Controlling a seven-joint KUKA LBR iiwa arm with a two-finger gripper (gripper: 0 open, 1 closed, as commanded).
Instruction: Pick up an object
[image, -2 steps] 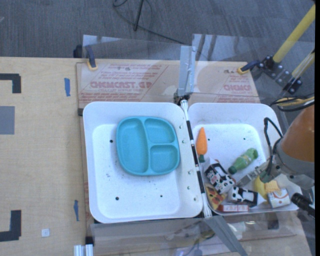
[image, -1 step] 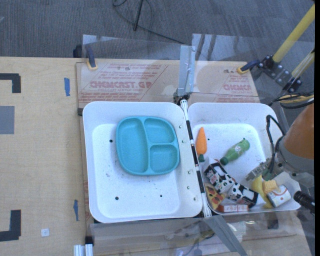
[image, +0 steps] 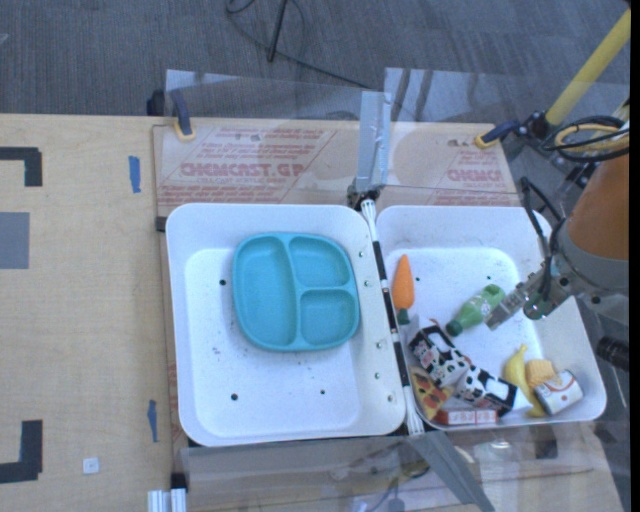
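**Grey gripper low over the right bin, green bottle at its tips**

Grey metal two-finger gripper (image: 512, 306) down in the right white plastic bin (image: 452, 232), reaching in from the right under the orange-banded wrist. Tips right up against the cap end of the small green plastic bottle (image: 473, 310), which lies on its side, slanted, on the bin floor. Clenched or spread? Cannot tell; too small and blurred at the tips, so no claim of a hold.

To do this well: straddle the bottle's narrow body across its width, not along it. Settle low before closing, since a round bottle likely rolls away from a glancing pinch. Lift straight up, slow.

Outward from there: orange plastic carrot (image: 402, 283) near the centre divider, well clear. Black-and-white cow toy (image: 447, 364) just below the bottle; worth avoiding a nudge. Yellow banana-like piece (image: 517, 372) in the near right corner. Beyond, in the left white bin (image: 190, 330), a turquoise three-compartment plate (image: 295, 291).
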